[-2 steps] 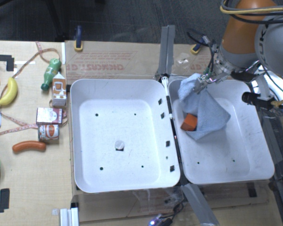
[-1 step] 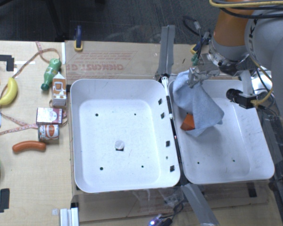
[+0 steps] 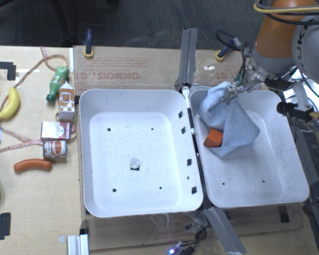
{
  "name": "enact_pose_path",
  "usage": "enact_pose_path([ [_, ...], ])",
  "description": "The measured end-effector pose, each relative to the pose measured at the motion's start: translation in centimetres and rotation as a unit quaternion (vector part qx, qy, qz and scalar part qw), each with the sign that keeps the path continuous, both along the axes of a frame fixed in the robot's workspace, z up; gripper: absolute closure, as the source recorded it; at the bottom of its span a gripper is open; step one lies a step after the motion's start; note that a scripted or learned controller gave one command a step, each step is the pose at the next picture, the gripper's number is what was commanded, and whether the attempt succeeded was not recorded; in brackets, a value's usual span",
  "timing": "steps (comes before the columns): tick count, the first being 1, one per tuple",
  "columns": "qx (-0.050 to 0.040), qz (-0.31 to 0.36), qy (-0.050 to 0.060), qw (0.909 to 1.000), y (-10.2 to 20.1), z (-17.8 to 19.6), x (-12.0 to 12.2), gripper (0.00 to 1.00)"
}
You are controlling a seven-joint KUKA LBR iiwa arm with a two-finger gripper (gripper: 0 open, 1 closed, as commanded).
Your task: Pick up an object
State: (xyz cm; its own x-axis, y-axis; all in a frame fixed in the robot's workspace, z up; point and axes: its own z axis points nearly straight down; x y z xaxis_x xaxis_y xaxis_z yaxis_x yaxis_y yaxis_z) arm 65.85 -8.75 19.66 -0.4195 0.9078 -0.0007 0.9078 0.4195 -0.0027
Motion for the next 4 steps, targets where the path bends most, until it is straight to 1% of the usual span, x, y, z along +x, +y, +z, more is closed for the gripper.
enact_pose_path([
  [1, 0.0, -0.081, -0.001, 0.9967, 0.5, 0.9, 0.0, 1.0],
  [2, 0.0008, 0.11, 0.0, 0.9939, 0.5, 1.0, 0.0, 1.0],
  [3, 0.0005, -0.013, 0.0, 0.9999, 3.1, 1.6, -0.3, 1.0],
  [4, 0.0, -0.009, -0.001, 1.0, -0.2, 2.6, 0.0, 1.0],
])
